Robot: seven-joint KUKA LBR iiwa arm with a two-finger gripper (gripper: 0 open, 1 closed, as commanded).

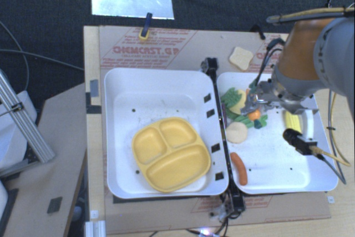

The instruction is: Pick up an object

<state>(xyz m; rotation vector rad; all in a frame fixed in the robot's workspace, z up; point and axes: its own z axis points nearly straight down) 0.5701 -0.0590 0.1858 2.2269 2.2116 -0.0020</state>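
Observation:
My gripper (254, 107) hangs low over the upper left part of the right bin (277, 175), right among a cluster of toy food. A green leafy piece (230, 98) and a yellow piece (239, 104) lie just to its left, and a small orange piece with green (255, 117) sits right beneath it. A round pale disc (237, 132) lies below that cluster. A red sausage (239, 167) rests near the bin's lower left. A yellow corn cob (293, 121) lies to the right under the arm.
The left bin (122, 91) holds a yellow divided tray (171, 154). A slice of toast (241, 58) lies on the cardboard behind the right bin. A blue and yellow clip (146, 28) sits at the cardboard's back edge.

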